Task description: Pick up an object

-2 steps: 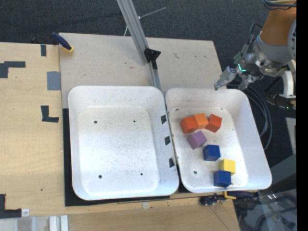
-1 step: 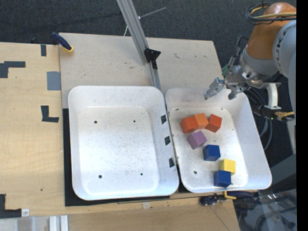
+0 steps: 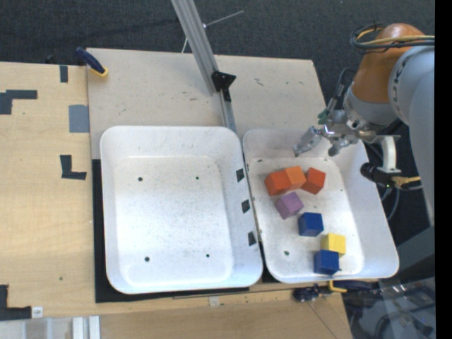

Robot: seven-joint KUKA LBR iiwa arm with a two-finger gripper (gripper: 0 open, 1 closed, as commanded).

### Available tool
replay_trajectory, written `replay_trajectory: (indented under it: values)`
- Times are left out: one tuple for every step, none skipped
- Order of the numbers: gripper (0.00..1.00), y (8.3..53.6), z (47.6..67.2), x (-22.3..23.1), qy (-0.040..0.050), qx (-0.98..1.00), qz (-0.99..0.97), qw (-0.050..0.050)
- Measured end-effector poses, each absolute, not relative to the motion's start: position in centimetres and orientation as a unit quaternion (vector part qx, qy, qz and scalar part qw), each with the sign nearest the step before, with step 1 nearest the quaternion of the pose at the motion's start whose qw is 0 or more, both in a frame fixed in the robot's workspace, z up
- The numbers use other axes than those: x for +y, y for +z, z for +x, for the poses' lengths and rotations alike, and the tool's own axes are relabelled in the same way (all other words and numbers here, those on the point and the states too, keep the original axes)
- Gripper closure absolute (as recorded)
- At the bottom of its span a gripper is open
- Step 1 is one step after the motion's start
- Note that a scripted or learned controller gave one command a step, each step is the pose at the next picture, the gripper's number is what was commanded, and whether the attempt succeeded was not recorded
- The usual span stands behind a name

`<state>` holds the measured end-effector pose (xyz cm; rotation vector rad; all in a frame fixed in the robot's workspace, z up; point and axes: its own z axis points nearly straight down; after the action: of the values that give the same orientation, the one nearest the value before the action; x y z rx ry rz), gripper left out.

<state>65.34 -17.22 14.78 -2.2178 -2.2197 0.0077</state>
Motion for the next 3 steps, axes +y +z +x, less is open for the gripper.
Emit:
replay_trajectory:
  values:
    - [0.0,9.3,65.2,-17.1,0.0024,-0.708,-0.707,0.002]
    - [1.0,10.7,65.4,-17.1,0.0009,-0.708,-0.706,0.0]
    - [1.0,16.0,64.5,-17.2,-0.0009,-0.707,-0.707,-0.002]
